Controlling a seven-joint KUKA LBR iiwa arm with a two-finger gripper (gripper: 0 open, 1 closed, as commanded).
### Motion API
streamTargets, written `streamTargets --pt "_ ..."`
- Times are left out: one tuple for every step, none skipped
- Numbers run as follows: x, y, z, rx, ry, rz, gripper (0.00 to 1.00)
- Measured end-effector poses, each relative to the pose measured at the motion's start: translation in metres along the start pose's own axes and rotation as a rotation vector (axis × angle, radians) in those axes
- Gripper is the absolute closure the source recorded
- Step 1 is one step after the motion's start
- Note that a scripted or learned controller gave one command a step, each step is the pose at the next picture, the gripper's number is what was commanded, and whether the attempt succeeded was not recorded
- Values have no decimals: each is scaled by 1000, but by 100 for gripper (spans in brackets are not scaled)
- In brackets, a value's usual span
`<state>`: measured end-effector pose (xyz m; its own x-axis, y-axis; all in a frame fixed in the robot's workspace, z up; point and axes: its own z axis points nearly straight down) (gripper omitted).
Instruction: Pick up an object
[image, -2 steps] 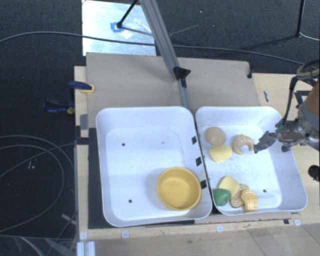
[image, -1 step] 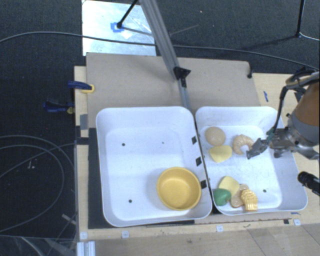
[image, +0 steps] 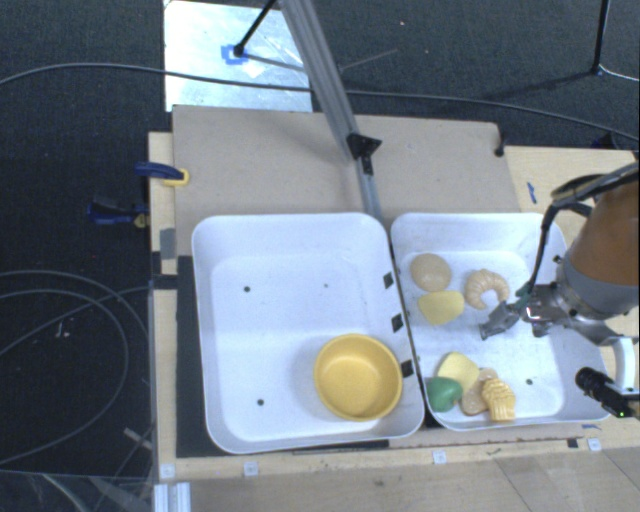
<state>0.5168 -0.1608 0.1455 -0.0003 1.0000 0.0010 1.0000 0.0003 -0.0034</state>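
The gripper (image: 497, 323) hangs over the right bin (image: 520, 232) with its fingers spread open and nothing between them, just below a croissant (image: 487, 287). Left of the croissant lie a tan bun (image: 431, 270) and a pale yellow piece (image: 441, 307). Further below it sit a green piece (image: 444, 393) and a corn cob (image: 498, 398). A yellow bowl (image: 358, 376) rests in the left bin (image: 280, 240).

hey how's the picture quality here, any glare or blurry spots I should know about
Camera view: lighting is even and soft, with faint shadows; the left bin looks bright but keeps its detail; a glare patch washes out the floor at top; the tool and the small items in the right bin look soft and low in detail.
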Motion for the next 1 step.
streamTargets --pt "0 0 52 0 0 0 0"
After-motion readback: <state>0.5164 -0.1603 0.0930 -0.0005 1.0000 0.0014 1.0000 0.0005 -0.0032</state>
